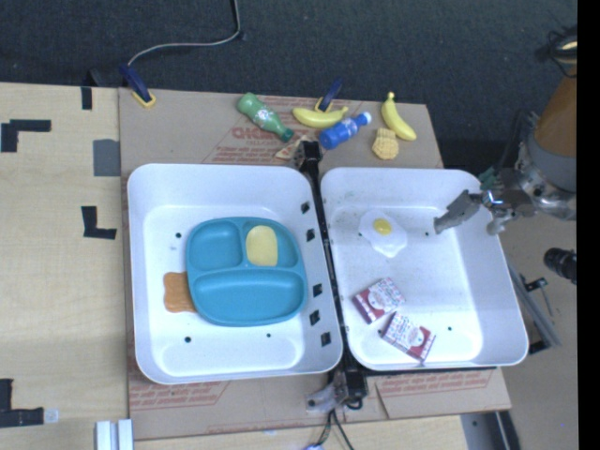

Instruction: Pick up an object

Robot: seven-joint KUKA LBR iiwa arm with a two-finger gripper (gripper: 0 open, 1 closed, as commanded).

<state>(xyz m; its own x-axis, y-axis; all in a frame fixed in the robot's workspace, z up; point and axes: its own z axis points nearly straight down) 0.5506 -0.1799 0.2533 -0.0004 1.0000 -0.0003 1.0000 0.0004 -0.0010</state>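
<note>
Fried egg toy point(383, 233) lying flat in the right bin point(487, 289), upper left of its floor, nearest thing to the gripper point(456, 214). Hanging above the bin's upper right stretch, nothing between the fingers. Hard to say from this slant whether apart or together; cannot tell. Two red-and-white packets point(379, 300) point(406, 336) lower down, close together, well clear of the egg.

To do this step well: slide left until centred over the egg, fingers set wide before descending. Straddle the white, not the yolk alone. Come straight down to the floor, since a flat piece gives little to pinch. Close gently, then lift slowly and check for slip.

Over in the left bin point(150, 251), blue divided plate point(246, 272) with a yellow piece point(262, 246) in one compartment. Further away; probably not the target.
</note>
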